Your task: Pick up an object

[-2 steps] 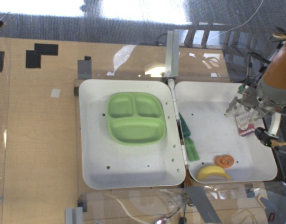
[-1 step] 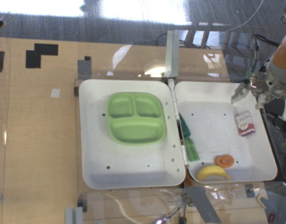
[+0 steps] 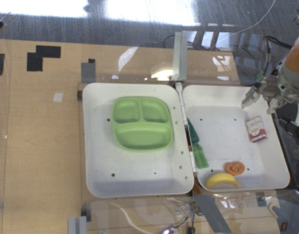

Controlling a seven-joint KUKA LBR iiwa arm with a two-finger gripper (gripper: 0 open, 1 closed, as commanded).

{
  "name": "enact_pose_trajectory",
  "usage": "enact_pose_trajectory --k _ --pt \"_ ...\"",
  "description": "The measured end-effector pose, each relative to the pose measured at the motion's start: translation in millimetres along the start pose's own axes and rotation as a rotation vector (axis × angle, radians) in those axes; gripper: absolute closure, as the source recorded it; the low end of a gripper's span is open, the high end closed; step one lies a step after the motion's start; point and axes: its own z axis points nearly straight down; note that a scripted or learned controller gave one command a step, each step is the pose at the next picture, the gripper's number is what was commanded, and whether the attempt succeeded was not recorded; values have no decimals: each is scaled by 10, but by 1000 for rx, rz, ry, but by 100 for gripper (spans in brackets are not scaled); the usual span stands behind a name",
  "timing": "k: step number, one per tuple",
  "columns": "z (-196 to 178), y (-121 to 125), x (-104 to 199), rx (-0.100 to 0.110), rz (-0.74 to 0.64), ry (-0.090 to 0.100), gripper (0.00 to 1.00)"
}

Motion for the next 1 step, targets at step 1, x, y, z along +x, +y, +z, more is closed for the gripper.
enact_pose_trajectory --k 1 --pt "636 -151 -49 2 -44 0 0"
